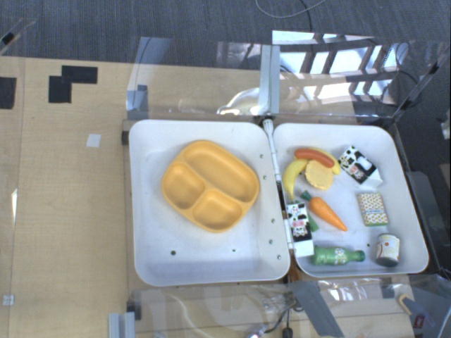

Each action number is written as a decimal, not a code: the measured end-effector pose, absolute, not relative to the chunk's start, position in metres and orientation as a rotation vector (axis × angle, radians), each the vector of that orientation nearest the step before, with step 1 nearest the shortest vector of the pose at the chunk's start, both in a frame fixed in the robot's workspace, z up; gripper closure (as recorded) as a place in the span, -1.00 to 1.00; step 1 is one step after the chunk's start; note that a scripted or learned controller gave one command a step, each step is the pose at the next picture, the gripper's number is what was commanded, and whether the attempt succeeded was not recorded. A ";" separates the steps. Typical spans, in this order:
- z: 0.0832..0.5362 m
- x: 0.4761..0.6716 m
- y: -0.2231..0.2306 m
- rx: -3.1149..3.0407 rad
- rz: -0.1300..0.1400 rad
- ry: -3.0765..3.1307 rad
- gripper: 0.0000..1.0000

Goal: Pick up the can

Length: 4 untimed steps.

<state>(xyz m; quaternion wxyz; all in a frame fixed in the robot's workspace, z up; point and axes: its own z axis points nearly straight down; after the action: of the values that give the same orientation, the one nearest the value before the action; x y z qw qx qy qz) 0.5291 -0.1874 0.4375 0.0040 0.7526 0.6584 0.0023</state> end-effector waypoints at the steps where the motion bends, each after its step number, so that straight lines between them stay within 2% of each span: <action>1: 0.437 0.529 -0.187 2.358 0.007 2.064 -1.00; 2: 0.436 0.547 -0.115 2.731 0.007 1.545 -1.00; 3: 0.392 0.529 -0.095 2.763 0.004 1.491 -1.00; 4: 0.378 0.550 -0.116 2.734 0.005 1.540 -1.00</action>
<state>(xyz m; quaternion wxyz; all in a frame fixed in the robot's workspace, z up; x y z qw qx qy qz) 0.5504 -0.1161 0.3782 0.0016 0.8712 0.4909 0.0016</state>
